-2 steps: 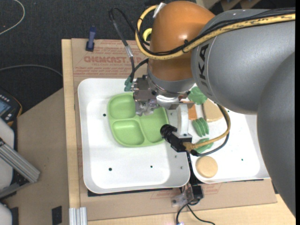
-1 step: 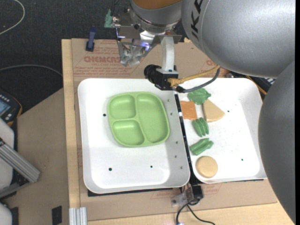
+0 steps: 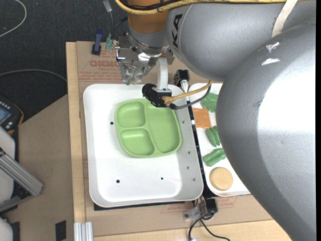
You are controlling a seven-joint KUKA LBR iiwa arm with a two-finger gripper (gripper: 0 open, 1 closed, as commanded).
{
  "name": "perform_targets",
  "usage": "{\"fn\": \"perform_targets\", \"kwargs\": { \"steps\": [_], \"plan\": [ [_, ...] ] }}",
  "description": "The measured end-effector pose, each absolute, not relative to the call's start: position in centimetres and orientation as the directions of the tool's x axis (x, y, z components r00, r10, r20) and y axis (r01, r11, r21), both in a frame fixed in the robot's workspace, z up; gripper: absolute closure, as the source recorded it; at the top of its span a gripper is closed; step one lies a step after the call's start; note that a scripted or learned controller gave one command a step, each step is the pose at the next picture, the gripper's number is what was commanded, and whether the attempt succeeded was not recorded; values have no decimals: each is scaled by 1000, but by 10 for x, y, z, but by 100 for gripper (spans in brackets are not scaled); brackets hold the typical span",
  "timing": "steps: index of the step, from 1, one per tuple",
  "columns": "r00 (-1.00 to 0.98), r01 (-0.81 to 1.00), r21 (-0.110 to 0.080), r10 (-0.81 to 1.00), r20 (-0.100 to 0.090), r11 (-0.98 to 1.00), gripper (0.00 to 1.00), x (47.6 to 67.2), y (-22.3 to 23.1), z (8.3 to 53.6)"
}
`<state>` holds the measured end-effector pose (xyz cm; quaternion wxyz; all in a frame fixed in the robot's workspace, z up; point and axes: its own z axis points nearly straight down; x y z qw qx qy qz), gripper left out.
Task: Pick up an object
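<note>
Closest to us, the grey arm [image 3: 261, 84] of the KUKA robot sweeps in from the right and covers most of the right bin [image 3: 228, 191]. Past its bulk we see what that bin holds: 1 round tan disc [image 3: 221, 177] near the front edge, then 2 green pod-shaped pieces [image 3: 214, 156] and [image 3: 213, 135], 1 orange square [image 3: 201, 118] and 1 more green piece [image 3: 210, 102] toward the back.

The left bin [image 3: 135, 185] sits just beside it, the 2 bins touching along a shared edge. In it lies 1 light green divided plate [image 3: 148, 128] with 3 compartments, flat and set toward the back right of the bin; the front of the bin floor is bare white with a few small dark dots.

Farther on, the gripper [image 3: 131, 76] hangs at the back rim of the left bin, just beyond the plate's far left corner and apart from it. We cannot tell how its jaws stand; nothing shows between them. A black fitting [image 3: 153, 95] on a white bracket with a yellow cable hangs over the plate's far edge.

Above that, the orange band [image 3: 145, 6] rings the wrist. Behind the bins, 1 small blue and green object [image 3: 102, 41] rests on the brown bench board [image 3: 83, 134].
</note>
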<state>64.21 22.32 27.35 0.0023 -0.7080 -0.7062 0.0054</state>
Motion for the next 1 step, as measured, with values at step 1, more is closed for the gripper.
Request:
{"fn": "perform_targets", "kwargs": {
  "steps": [1],
  "plan": [
    [-1,1000,-7,1000,-1,1,100,583,225,264]
  ]
}}
